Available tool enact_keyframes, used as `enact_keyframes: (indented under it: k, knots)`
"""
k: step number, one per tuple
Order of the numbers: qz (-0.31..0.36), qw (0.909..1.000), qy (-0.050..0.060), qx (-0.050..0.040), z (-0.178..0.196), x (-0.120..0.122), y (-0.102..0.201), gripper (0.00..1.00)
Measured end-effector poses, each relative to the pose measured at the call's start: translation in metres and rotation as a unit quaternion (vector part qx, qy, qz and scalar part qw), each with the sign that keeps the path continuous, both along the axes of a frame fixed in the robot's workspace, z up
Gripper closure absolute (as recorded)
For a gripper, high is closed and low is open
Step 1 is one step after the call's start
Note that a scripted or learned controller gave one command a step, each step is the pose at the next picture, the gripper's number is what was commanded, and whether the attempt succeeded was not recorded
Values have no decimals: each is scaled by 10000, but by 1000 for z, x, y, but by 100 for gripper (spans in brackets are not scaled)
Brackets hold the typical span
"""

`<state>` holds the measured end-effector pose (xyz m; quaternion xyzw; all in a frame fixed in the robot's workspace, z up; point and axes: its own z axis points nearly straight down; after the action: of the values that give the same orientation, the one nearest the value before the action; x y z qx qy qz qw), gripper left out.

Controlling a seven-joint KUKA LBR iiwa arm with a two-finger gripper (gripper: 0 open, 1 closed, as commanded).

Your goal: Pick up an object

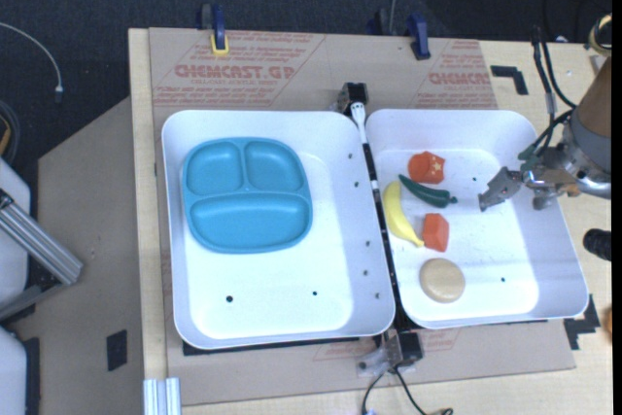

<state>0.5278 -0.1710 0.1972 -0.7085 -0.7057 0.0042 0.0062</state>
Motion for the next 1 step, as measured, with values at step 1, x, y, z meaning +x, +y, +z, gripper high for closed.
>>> enact_keyframes:
  k: [1]
  knots:
    - [20,10000,-74,-15,8,3,1,0]
